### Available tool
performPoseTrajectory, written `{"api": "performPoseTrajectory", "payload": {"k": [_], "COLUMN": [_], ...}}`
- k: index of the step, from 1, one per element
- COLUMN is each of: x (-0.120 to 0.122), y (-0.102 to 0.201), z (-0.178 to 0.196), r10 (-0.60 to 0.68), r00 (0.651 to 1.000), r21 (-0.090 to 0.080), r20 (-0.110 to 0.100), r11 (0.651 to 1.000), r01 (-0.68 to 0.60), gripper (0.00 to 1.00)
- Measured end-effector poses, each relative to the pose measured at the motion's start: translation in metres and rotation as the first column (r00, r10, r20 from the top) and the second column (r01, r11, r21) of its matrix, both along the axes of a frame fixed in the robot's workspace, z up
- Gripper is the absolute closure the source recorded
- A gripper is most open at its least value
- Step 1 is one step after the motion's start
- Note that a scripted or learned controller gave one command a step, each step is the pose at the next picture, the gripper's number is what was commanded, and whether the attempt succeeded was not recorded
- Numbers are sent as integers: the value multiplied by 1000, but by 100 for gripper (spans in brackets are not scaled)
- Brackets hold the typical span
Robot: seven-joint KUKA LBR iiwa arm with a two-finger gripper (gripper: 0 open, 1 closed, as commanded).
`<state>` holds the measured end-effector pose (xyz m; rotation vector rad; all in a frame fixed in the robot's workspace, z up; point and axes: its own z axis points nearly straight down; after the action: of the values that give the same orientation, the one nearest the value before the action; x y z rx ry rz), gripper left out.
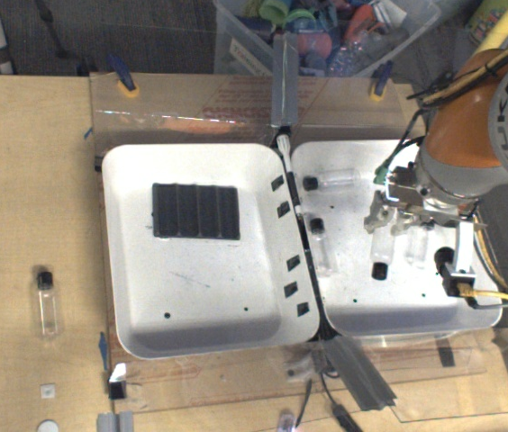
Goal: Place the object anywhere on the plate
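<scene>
I read this as the pick step. Tool point(401, 226) hangs over the right bin point(344, 309); its state I cannot tell. Vials point(379, 265) lie just below it. Next: grip one, carry left to the black plate point(195, 211).

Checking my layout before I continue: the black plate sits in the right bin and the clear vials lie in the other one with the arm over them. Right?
Not quite. The camera view shows the black plate in the left bin, not the right. The clear vials lie in the other one, the right bin, with the arm over them.
</scene>
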<state>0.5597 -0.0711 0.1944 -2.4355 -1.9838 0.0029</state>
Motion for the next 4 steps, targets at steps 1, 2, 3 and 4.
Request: {"api": "performPoseTrajectory", "payload": {"k": [1,2,3,4], "x": [69,-14,12,14], "y": [26,59,96,178], "z": [-10,7,-8,19], "r10": [-597,-410,-769,-421], "r00": [802,912,640,907], "r21": [-1,0,-2,0], "r20": [0,-3,0,1], "r11": [802,912,640,907], "r01": [597,410,769,421], "gripper": [100,100,100,100]}}
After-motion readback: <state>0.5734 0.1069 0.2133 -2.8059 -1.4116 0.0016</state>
